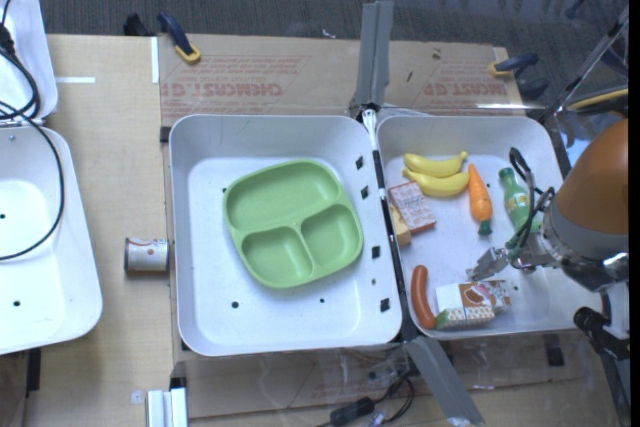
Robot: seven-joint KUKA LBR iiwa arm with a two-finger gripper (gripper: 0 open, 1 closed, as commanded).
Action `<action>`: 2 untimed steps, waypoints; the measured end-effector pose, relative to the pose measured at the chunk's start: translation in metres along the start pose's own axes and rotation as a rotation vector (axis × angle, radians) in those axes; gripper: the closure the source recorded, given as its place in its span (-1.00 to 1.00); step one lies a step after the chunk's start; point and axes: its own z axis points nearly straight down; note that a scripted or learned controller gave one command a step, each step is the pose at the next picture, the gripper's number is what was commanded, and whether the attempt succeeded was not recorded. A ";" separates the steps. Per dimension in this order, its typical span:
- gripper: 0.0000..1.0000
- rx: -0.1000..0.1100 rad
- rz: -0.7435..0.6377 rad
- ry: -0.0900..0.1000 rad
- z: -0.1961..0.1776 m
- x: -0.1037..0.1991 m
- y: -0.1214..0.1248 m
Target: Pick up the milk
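Observation:
The milk (468, 305), a white carton with red and brown print, lies on its side near the front edge of the right bin (455, 137). My gripper (491, 264) hangs just above and behind the carton's right end, apart from it, with nothing seen in its grasp. The grey arm with its orange band (603, 183) reaches in over the bin's right wall.
A red sausage (421, 295) lies right next to the milk's left end. Further back are a reddish box (411, 208), two bananas (437, 173), a carrot (480, 195) and a green bottle (515, 197). The left bin (200, 245) holds a green divided plate (292, 222).

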 end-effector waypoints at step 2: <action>-1.00 0.000 0.067 -0.001 0.000 -0.002 0.000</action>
